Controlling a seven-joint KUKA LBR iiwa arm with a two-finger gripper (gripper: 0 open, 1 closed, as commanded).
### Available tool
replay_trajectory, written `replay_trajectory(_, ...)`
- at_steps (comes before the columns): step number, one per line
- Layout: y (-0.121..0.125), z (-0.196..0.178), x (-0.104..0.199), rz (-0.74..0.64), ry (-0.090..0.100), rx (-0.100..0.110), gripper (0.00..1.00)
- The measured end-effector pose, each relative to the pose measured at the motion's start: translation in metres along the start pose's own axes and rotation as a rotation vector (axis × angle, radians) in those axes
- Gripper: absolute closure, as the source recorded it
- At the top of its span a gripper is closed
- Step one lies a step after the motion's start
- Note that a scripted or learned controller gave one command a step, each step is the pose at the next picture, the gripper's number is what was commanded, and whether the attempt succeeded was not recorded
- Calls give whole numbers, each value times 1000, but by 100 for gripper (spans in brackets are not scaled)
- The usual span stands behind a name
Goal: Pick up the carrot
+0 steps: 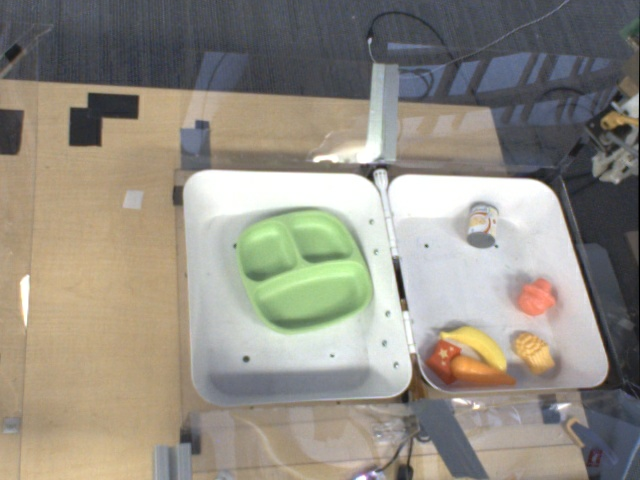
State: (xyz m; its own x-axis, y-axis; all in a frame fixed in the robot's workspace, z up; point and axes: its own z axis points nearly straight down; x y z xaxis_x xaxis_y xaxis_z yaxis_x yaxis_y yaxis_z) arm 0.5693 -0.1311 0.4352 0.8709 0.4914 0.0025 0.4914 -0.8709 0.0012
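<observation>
The carrot (482, 371) lies untouched in the right bin (440, 218), at its near edge, touching the banana (476, 345) just behind it. Nothing lifted yet; whether the hand is apart or together cannot be told.

At the frame's right edge, the whitish claw (617, 146) shows yellow spots and dark cables.

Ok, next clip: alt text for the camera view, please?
An orange carrot lies at the near edge of the right bin, touching a banana and a red pepper. The left bin holds a green divided plate.
</observation>
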Motion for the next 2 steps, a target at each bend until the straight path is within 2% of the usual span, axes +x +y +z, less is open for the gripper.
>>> replay_trajectory(1,26,0,-6,-60,0,-1,100)
replay_trajectory(2,25,-12,-4,-67,3,-4,100)
